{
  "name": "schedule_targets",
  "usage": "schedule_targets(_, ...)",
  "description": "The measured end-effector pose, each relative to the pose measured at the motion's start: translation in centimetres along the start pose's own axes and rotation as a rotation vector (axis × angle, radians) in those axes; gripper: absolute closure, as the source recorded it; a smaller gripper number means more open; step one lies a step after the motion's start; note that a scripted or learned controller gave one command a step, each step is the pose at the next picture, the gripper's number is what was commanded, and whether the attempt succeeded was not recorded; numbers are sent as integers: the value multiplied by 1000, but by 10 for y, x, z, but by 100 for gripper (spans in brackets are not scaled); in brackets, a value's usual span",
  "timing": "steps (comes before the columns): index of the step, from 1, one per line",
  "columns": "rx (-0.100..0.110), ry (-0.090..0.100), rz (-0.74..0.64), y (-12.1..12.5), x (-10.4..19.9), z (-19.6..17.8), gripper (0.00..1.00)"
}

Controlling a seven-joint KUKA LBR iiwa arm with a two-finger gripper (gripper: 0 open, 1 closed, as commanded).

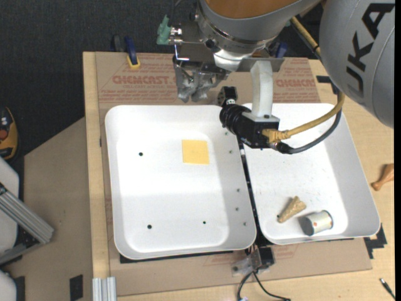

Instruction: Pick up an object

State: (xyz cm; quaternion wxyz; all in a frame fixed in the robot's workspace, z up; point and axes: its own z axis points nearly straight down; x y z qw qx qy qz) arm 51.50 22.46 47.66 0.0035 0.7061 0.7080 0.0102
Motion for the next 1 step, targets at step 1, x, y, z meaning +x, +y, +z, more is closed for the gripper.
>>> schedule_targets(1, 34, -16, 5, -14, -13, 162, 100)
